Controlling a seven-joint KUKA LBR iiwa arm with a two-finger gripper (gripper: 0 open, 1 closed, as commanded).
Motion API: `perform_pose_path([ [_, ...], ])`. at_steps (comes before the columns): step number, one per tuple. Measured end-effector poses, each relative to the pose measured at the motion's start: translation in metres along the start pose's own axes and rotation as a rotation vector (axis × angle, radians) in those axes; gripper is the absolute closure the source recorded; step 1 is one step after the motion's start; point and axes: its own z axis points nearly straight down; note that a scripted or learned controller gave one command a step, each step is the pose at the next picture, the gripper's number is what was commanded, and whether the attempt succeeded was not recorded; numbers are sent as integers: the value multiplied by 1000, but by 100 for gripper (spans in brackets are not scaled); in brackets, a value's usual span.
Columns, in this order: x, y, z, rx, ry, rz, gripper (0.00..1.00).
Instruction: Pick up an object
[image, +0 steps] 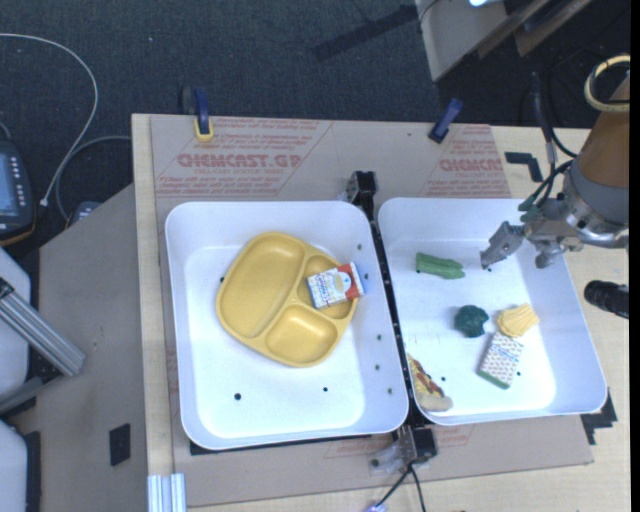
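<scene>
Carton (333, 286) sits on yellow tray (262, 310) in left bin (200, 400).

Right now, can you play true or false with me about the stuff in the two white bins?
1. The yellow plate sits in the left bin. True.
2. A little carton lies on the yellow plate. True.
3. The green pickle-shaped toy is in the left bin. False: it lies in the right bin.
4. The gripper holds the dark green ball. False: the open fingers hold nothing, and the ball lies in the right bin.
5. The right bin holds more things than the left. True.
</scene>
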Motion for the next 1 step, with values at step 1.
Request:
perform_pose_path([
  [1, 0, 3, -8, -14, -3, -3, 0],
])
